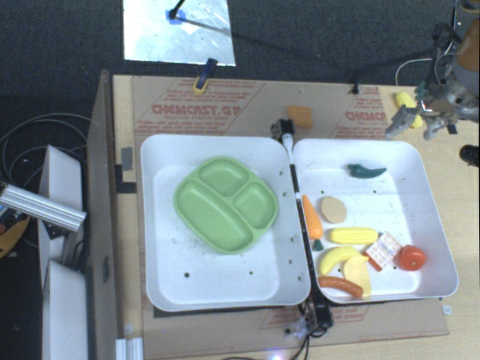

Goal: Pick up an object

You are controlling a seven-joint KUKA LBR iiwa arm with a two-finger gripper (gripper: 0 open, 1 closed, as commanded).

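Observation:
The right bin [431, 201] holds toy food: a dark green pepper [366, 171], an orange carrot [312, 216], a tan round biscuit [333, 209], a yellow corn cob [353, 236], a banana [336, 259], a sausage [341, 285], a red tomato [411, 257] and a red-and-white packet [383, 250]. My gripper [415, 127] hangs above the bench beyond the bin's far right corner, well away from the food. Its two fingers are spread open with nothing between them.
The left bin [161, 276] holds a green divided plate [225, 203]. An orange block [300, 116] lies on the cardboard behind the bins, and a small yellow piece [405, 99] sits close to the gripper. Cables and metal parts lie off the bench at left.

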